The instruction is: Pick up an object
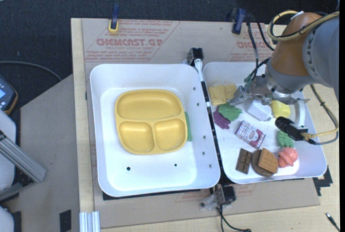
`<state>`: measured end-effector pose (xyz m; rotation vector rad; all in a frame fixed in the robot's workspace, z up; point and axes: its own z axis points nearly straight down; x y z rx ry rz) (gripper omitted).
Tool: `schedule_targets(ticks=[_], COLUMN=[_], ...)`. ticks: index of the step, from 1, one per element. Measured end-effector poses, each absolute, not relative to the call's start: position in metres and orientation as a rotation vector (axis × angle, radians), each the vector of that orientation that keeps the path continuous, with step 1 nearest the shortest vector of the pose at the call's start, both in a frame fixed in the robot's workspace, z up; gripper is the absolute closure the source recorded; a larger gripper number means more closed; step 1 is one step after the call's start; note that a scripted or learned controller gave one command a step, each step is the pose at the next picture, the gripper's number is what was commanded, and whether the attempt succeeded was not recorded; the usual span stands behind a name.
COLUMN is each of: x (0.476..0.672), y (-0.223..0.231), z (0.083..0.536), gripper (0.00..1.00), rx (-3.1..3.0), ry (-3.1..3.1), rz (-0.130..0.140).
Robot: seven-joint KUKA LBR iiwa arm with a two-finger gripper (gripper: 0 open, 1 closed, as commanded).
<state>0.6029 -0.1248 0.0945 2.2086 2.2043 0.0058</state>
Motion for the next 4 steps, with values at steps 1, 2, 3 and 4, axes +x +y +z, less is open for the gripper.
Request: schedule_targets(ticks=[1, 2, 3, 4], x=[0.606, 0.604, 0.603, 0.604], y=[-0.128, -0.121, -0.126, -0.126], z=[0.111, 0.157, 0.201, 0.226], gripper=[1.0, 1.0, 1.0, 1.0], rx=[2.201, 2.218, 2.217, 2.217], ry=[2.193, 2.22, 2.217, 2.219], rz=[0.014, 0.003, 0.005, 0.004])
